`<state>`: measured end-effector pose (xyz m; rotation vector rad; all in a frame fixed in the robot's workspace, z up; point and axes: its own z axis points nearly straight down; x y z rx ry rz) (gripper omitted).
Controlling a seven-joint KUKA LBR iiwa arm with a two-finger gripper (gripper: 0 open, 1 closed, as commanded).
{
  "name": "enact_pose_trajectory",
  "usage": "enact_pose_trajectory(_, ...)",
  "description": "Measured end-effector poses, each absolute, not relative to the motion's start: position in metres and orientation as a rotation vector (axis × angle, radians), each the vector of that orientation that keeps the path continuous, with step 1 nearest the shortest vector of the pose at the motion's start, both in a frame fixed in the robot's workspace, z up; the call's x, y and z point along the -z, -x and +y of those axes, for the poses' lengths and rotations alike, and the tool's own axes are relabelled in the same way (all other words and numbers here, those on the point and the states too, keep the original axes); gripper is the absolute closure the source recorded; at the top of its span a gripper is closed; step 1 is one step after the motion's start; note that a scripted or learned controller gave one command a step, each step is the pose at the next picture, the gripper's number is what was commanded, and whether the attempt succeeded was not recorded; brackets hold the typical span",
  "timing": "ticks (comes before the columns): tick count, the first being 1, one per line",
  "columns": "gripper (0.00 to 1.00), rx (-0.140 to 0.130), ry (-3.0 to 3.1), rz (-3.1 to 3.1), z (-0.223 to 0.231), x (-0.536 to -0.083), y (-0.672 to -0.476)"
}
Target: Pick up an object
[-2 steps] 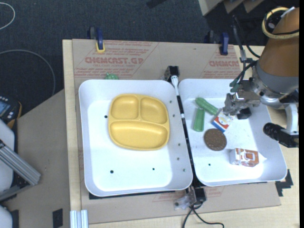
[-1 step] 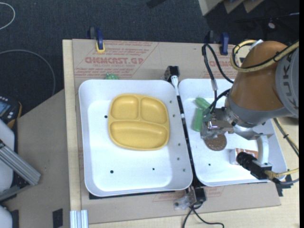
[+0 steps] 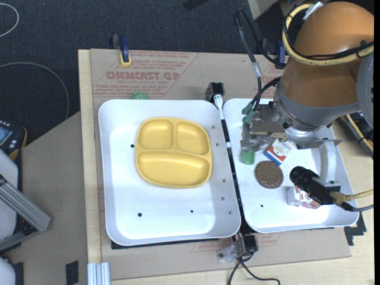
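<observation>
Camera view: tool [image 3: 248, 150] low over green object [image 3: 247, 156].

The grey arm [image 3: 323, 94] reaches in from the right, its orange band [image 3: 332, 31] uppermost. Its wrist points straight down, and the gripper [image 3: 252, 140] hangs low at the arm's left side.

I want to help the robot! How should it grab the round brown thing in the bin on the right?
The brown disc lies flat on the right bin's floor, so only its rim offers a hold. Probably best to come straight down from above and pinch across opposite edges. The open floor in front of it gives the fingers room; a small green object sits close at its upper left.
</observation>
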<state>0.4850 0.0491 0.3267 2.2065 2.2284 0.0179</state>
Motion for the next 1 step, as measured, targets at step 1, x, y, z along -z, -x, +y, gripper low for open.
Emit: enact_pose_trajectory(1, 1.0, -0.019, -2.211, 2.221, 0.0653, -0.4261, -0.4802)
